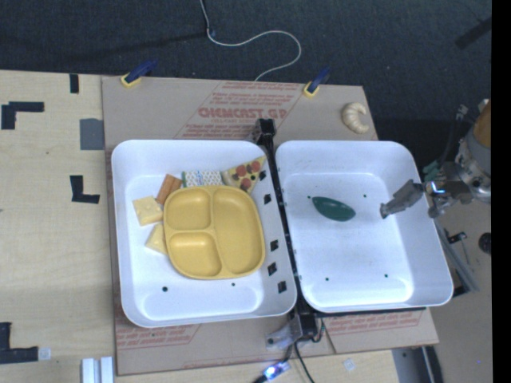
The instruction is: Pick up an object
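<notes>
A dark green, oval object (333, 208) lies on the floor of the right bin (359, 290), a little above its middle. My gripper (399, 199) hangs over the right side of that bin, a short way to the right of the green object and apart from it. The arm's wrist (467, 178) sits beyond the bin's right wall. In the left bin (192, 306) a yellow divided plate (214, 231) lies flat, with tan cracker-like pieces (148, 211) at its left and small patterned items (243, 172) along its top edge.
Both bins rest on a cardboard sheet (239, 110) held by clips at its far corners. A beige lump (357, 116) lies on the cardboard above the right bin. A cable (255, 42) loops across the dark floor behind.
</notes>
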Available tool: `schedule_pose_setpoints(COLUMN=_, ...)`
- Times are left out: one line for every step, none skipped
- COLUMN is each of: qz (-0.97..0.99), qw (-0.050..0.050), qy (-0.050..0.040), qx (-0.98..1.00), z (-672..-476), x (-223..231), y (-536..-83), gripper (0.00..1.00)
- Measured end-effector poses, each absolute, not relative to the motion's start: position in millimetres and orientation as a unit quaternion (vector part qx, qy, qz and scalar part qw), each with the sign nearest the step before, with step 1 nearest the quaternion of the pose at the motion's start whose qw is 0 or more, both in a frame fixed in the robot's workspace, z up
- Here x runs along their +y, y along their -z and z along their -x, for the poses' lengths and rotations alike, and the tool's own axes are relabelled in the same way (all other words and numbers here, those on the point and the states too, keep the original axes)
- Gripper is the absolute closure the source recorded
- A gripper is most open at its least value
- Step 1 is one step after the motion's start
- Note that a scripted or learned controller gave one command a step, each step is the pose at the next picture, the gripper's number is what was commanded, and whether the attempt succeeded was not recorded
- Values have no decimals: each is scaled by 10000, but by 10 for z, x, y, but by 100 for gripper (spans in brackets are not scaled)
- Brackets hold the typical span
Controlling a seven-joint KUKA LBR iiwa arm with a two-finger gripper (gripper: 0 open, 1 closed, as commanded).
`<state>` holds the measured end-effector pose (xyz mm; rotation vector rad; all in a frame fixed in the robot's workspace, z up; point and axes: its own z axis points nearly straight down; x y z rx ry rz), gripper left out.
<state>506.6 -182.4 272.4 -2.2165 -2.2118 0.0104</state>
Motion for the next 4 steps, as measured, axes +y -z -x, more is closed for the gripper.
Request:
schedule_pose_setpoints(qz=7067, qw=6, qy=-6, qx=-7075, z=-5086, x=-1822, y=-2778, gripper=0)
schedule_pose_setpoints(qz=7068, qw=29, qy=-19, qx=-7074, z=-4998, x=-1751, y=-2218, gripper=0)
schedule_pose_setpoints(qz=7070, qw=26, qy=-20, qx=-7072, z=-5007, x=-1832, y=-1724, gripper=0)
schedule_pose_setpoints(qz=7065, qw=34, qy=-18, qx=-7077, z=-5018, x=-1739, y=-1113, gripper=0)
